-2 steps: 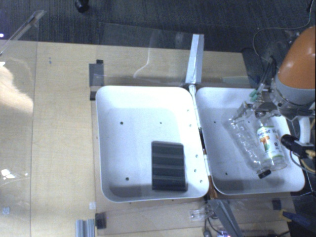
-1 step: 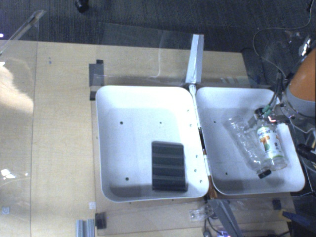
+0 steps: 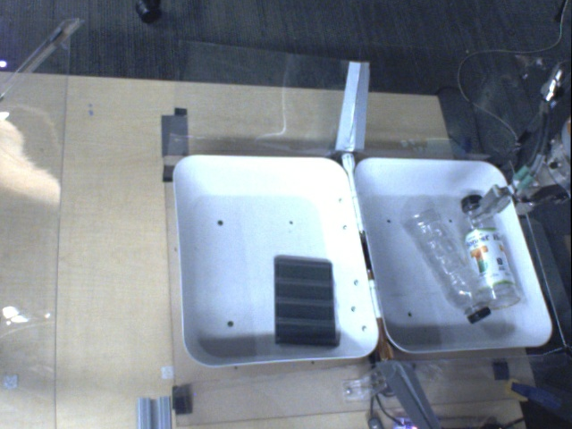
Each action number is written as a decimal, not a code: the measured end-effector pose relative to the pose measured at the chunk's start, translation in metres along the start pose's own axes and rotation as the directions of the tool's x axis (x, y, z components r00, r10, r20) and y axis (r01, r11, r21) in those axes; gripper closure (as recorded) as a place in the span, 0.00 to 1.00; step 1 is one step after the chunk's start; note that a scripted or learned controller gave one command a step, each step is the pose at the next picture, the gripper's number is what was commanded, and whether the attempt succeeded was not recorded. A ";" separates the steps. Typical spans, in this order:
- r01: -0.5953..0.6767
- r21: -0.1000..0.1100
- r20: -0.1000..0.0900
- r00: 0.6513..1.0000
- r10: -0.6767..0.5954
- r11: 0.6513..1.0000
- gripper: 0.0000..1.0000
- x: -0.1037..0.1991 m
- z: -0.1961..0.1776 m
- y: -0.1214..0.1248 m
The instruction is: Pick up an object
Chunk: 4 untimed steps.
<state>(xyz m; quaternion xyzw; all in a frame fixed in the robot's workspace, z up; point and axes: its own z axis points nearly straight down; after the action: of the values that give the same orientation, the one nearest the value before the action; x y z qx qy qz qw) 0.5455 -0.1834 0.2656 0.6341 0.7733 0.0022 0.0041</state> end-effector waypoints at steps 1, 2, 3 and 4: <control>0.132 -0.003 -0.010 0.991 -0.132 0.991 0.00 0.002 0.131 -0.001; 0.225 -0.018 -0.017 0.974 -0.225 0.974 0.00 -0.001 0.172 0.005; 0.330 -0.008 0.005 0.944 -0.330 0.944 0.00 0.033 0.175 0.061; 0.370 0.036 -0.037 0.929 -0.369 0.928 0.00 0.017 0.181 0.116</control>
<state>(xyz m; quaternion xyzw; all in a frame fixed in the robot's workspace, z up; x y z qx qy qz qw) 0.6579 -0.1444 0.0857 0.4770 0.8787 -0.0056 -0.0206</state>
